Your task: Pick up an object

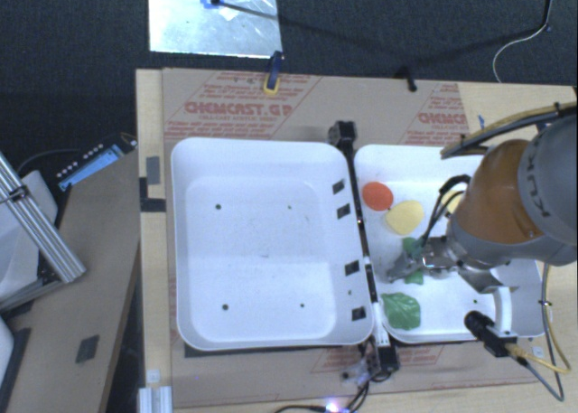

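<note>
Gripper (404, 268) is reaching into the right bin (411, 160), beside a green object (402, 310); finger state cannot be told.

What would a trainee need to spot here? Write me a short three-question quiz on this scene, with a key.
1. True or false: the orange disc lies in the left bin.
2. Which thing sits nearest the camera view's bottom edge? A. the orange disc B. the yellow piece C. the green lump
3. Fill in: the gripper is over the ____ bin.

Key
1. False: it lies in the right bin, near the divider.
2. C, the green lump.
3. Right: it is low there, beside a small green piece, just below the yellow piece.
</note>
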{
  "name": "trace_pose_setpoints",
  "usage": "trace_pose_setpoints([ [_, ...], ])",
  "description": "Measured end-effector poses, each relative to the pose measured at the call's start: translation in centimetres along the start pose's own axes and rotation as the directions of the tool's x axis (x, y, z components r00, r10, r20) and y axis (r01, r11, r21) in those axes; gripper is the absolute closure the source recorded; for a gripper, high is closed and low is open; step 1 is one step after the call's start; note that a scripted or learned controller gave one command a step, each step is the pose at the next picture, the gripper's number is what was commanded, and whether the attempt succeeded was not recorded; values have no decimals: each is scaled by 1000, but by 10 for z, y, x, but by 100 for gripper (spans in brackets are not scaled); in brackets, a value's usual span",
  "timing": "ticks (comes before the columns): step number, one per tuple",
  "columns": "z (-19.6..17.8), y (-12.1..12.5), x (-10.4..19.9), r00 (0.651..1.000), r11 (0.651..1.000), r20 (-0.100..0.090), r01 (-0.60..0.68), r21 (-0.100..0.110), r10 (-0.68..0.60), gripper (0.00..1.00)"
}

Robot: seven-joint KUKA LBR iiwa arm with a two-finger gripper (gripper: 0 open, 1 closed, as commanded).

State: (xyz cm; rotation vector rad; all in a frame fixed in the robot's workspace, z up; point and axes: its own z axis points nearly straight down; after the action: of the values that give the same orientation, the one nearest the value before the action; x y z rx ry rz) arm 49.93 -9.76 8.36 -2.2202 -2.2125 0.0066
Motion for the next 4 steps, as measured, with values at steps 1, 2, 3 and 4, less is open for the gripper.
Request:
trace_pose_setpoints([
  [1,-11,6,1,1000,1000,2,5,-11,-5,100],
  [2,-106,27,92,1000,1000,-1,18,-20,-18,100],
  [3,-139,68,136,1000,1000,0,13,-15,-13,100],
  [4,-138,115,90,1000,1000,4,2,-14,-2,100],
])
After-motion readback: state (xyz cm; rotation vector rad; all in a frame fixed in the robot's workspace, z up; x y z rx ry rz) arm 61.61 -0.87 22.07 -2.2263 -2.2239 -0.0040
